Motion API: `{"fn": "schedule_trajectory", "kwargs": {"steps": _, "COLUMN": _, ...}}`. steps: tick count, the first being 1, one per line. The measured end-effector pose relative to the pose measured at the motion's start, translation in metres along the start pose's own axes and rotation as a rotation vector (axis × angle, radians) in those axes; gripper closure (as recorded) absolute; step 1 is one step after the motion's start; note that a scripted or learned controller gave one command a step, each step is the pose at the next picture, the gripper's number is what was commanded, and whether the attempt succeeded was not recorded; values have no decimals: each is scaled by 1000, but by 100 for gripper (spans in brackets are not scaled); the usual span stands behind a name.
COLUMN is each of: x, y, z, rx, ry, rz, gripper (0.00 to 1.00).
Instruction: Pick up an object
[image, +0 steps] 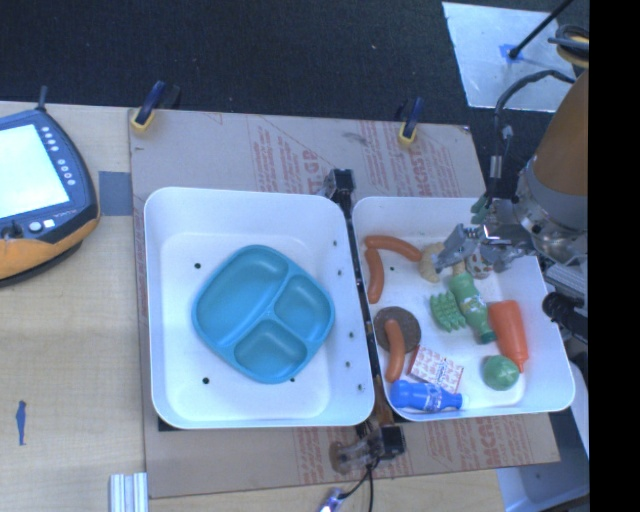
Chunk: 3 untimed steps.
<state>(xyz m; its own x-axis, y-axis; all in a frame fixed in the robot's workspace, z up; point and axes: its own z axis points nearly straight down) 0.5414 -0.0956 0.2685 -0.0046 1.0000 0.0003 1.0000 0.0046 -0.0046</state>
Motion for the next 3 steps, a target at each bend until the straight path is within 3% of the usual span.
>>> {"fn": "schedule_trajectory", "kwargs": {"steps": 1, "x": -30, "y": 14, "z": 138, "rx": 2, "ry": -1, "rz": 0, "gripper": 0}}
{"fn": "schedule_trajectory", "kwargs": {"steps": 2, "x": -25, "y": 58, "z": 177, "rx": 0, "ry": -1, "rz": -1, "gripper": 0}}
{"fn": "schedule_trajectory", "kwargs": {"steps": 3, "x": -6, "y": 107, "z": 177, "rx": 7, "ry": 0, "rz": 2, "gripper": 0}}
